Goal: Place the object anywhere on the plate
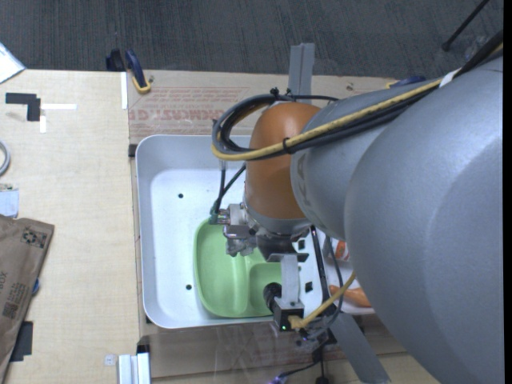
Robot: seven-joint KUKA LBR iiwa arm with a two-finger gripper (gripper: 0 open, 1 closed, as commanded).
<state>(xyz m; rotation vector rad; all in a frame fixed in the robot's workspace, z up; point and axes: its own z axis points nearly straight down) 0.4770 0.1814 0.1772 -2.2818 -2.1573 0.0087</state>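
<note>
While the arm [400,182] hangs over a smooth green plate [218,282] in a white bin [164,206], the claw [245,240] cannot be told as spread or pressed together; the red print on the cardboard [184,112] is illegible.

Robotics lab, test set-up.
A large grey arm [424,214] with an orange band [276,162] reaches over a white bin [164,214] on a plywood bench [72,174]; black tape marks [24,102], a blue clamp [138,74], a scrap of cardboard [20,278] and a metal post [302,62] sit around it, dark carpet [240,14] beyond.
</note>
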